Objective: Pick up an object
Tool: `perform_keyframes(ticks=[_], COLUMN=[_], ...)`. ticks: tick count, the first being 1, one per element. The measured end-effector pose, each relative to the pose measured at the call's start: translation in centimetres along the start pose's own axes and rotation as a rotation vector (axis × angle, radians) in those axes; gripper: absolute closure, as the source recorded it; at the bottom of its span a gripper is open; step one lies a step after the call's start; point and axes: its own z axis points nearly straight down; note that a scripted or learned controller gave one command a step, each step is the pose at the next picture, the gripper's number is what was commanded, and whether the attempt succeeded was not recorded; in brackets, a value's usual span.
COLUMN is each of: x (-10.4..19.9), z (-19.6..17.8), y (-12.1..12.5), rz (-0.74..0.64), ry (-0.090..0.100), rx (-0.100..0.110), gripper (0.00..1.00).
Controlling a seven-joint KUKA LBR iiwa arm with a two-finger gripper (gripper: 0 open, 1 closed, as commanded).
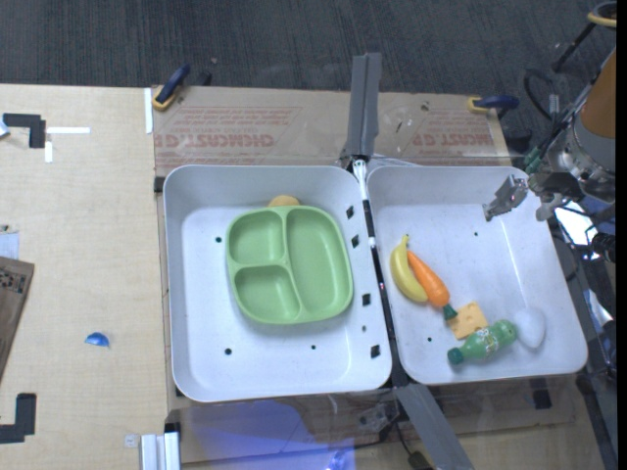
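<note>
In the right bin [549, 262] lie a yellow banana [400, 272], an orange carrot [428, 279] resting against it, a small yellow cheese wedge [470, 319], a green bottle [483, 343] on its side and a pale white object [530, 328]. My gripper [522, 202] hangs over the bin's far right corner, well away from these objects. Its fingers are open with nothing between them.
The left bin [196, 292] holds a green divided plate [290, 263], with a small yellow item [284, 202] peeking out behind its far rim. A grey divider [363, 116] rises between the bins at the back. Cables hang at the right edge.
</note>
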Motion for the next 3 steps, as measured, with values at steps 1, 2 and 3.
perform_keyframes(ticks=[1,2,3], x=[0.0,0.0,-3.8], z=[-0.9,-0.9,0.4], y=[0.0,0.0,2.7], rz=[-0.002,-0.002,-0.059], ry=[-0.001,-0.001,-0.002], rx=[0.000,0.000,-0.002], gripper=[1.00,0.00,0.00])
